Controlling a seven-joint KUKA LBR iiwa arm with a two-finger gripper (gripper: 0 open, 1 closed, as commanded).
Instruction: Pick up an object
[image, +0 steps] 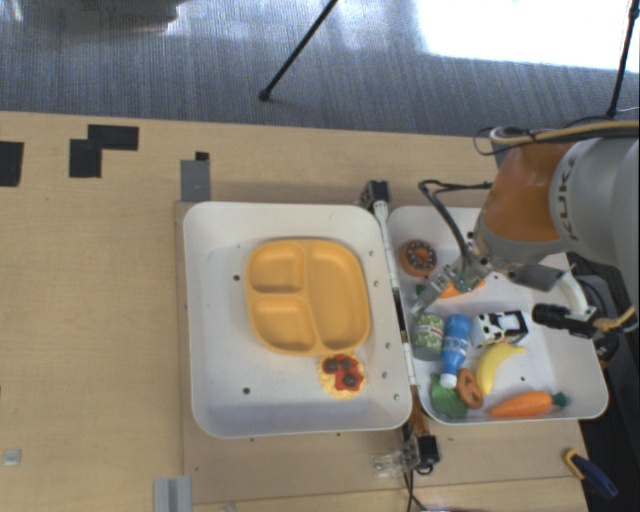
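Gripper (443, 287) low in right bin (590, 400), tips beside small orange piece (462, 288); finger state: cannot tell. Just below: green can (428, 336), blue bottle (455, 346), banana (495, 364), carrot (522, 404). Left bin (215, 400): yellow divided plate (305, 295), pizza toy (342, 373) touching its edge.

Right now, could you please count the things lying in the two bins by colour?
Orange or yellow: 6 - plate, pizza slice, banana, carrot, doughnut, orange piece
Green: 2 - can, vegetable
Blue: 1 - bottle
Black and white: 1 - cow
Total: 10
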